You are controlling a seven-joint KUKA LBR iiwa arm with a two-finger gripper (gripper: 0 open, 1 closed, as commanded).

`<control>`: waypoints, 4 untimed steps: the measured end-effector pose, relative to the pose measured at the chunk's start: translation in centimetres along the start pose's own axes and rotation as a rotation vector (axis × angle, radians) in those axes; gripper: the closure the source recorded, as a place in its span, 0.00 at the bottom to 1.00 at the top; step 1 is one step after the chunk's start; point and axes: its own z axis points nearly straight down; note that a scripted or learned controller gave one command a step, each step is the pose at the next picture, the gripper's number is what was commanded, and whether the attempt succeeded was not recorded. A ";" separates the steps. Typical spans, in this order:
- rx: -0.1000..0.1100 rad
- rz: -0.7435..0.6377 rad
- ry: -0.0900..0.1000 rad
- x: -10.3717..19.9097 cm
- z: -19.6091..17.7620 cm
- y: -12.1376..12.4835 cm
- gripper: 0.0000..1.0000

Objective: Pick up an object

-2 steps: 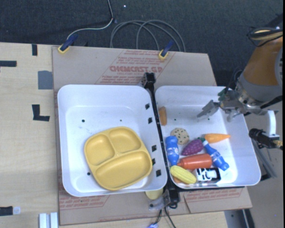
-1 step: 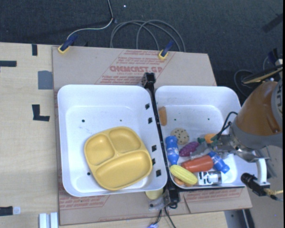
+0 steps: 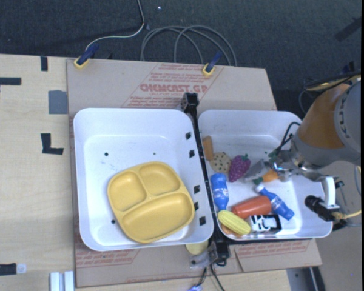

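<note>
My gripper [image 3: 272, 167] reaches down into the right bin [image 3: 249, 121] from the right, over its middle. A small orange piece [image 3: 270, 176] lies right under it, and I cannot tell whether the gripper touches it. Purple grapes [image 3: 238, 167] sit just left of the gripper. A white-and-blue bottle [image 3: 278, 204] lies just below it, beside a red-orange pepper-like toy [image 3: 253, 206]. Further left lies a blue bottle [image 3: 219, 190]. A yellow corn cob [image 3: 233, 223] and a black-and-white item [image 3: 266, 223] rest at the front wall.
A speckled cookie [image 3: 219, 161] and an orange stick [image 3: 207, 145] lie by the divider between the bins. The left bin [image 3: 97, 132] holds a yellow divided plate [image 3: 150, 200]. The grey and orange arm [image 3: 327, 129] hangs over the right bin's right edge.
</note>
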 end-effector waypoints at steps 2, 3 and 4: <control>-0.015 0.004 -0.018 8.7 -0.3 1.7 0.00; -0.001 0.003 -0.003 9.9 -0.2 3.6 0.00; -0.004 0.002 -0.001 10.0 -1.3 3.8 1.00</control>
